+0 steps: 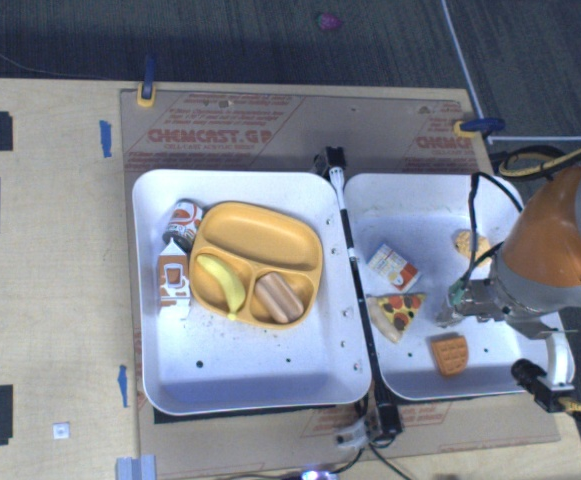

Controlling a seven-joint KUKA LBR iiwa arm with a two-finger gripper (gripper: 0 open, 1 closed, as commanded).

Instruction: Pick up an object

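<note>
Two shallow white plastic bins sit side by side on a brown cardboard sheet point(230, 128) printed with red lettering, itself laid on a pale wooden bench point(50, 298). The left bin point(260, 378) holds one yellow-orange divided plate point(260, 233) carrying two toy foods, a yellow banana point(223, 284) and a brown sausage point(279, 297), with one dark-and-white can point(181, 225) and one small orange-and-white carton point(173, 278) wedged against the plate's left rim. The right bin point(410, 198) holds four loose pieces: one small white carton with a red patch point(392, 266), one toy pizza slice point(398, 313), one orange waffle-like square point(449, 354), and one pale yellow item point(467, 242) (partly hidden by the arm, so its nature is uncertain). The grey arm's orange band point(555, 233) looms over the right bin's far right side, and the gripper point(457, 304) hangs just right of the pizza slice and above the waffle square; whether anything sits in its grasp cannot be told from this angle. Two blue clamps pin the cardboard's top corners, one at left point(148, 78) and one at right point(480, 125).
</note>
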